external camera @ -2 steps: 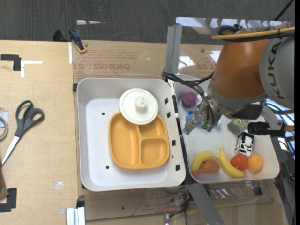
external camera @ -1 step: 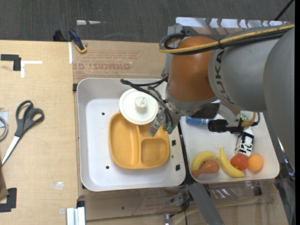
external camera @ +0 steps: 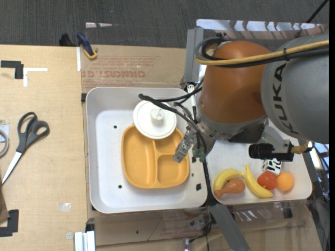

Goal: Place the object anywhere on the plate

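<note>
**Gripper over the divided plate's right edge, fruit waiting in the right bin**

From my console I count two white bins: the left bin [external camera: 99,156] and the right bin [external camera: 293,195]. In the left one lies one yellow-orange divided plate [external camera: 140,161] with three compartments, and one white round lid-like disc [external camera: 155,119] with a small knob, overlapping the plate's upper rim.

The right bin carries the fruit. I count two bananas: one curled banana [external camera: 226,177] and a second banana [external camera: 257,184] just to its right. Touching the first one from below sits one brownish pear-shaped piece [external camera: 230,188]. Further right come one tomato [external camera: 267,180] and one orange [external camera: 285,181], side by side and touching. A small black-and-white object [external camera: 272,166] sits just above the tomato (too small for me to name).

The gripper [external camera: 184,149] hangs at the plate's right edge, over the boundary of its right-hand compartments. I cannot tell how its jaws stand, and I see nothing gripped. The arm's orange band [external camera: 233,85] and grey body cover most of the right bin's upper part, with black cables looping over the disc.

On the wooden bench to the left lies one pair of scissors [external camera: 23,137], well apart from the bins
</note>
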`<state>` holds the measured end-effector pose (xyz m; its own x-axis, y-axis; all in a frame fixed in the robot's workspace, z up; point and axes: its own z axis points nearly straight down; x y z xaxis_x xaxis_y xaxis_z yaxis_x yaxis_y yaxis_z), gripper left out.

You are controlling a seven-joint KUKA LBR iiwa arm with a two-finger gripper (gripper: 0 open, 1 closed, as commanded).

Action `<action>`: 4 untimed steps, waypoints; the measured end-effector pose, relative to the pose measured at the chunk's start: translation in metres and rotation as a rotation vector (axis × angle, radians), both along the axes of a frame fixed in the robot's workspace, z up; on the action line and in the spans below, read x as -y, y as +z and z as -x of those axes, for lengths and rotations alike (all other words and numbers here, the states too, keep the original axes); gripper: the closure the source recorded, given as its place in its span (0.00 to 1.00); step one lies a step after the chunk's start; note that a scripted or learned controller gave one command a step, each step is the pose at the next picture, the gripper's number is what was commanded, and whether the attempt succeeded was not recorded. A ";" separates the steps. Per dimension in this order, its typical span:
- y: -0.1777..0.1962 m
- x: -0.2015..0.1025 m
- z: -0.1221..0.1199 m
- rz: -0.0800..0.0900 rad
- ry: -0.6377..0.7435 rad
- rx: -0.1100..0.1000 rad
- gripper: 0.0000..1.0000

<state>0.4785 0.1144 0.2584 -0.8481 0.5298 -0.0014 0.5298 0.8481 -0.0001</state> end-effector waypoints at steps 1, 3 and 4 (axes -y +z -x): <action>0.000 0.000 0.000 0.000 0.000 0.000 0.00; -0.071 0.015 0.000 0.001 -0.052 -0.002 1.00; 0.053 -0.068 0.000 0.000 0.076 0.000 1.00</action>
